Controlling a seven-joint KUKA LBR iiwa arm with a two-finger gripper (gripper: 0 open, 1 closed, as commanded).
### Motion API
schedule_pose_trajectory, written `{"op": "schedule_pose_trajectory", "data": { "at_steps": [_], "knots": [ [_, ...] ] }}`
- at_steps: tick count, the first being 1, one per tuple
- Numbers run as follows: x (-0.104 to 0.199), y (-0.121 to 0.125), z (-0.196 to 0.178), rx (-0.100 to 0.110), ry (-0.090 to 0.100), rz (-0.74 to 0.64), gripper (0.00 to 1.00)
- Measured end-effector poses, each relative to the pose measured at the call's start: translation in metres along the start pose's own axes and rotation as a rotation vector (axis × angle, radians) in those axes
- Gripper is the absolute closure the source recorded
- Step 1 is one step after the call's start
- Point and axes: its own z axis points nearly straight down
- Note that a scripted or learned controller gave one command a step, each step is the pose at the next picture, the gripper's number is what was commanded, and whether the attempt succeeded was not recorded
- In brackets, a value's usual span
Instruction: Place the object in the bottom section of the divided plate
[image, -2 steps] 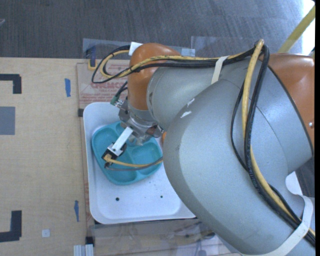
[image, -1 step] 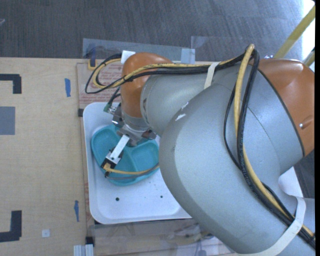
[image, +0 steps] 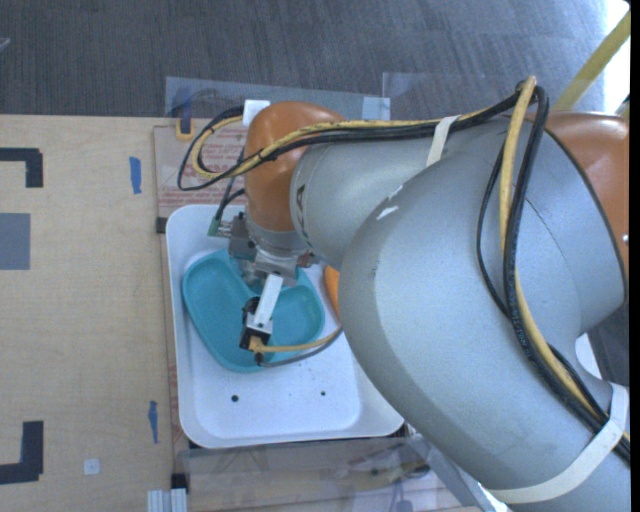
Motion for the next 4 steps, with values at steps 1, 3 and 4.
{"op": "schedule_pose_trajectory", "data": {
  "at_steps": [1,3,4],
  "knots": [
    [0.002,-0.020,-0.001,-0.004,0.010,0.348,1.00],
    [0.009,0.038,-0.112,0.023,0.007,-0.116,0.00],
    [0.006,-0.041,-0.006,0.018,0.012,-0.094,0.00]
  ]
}}
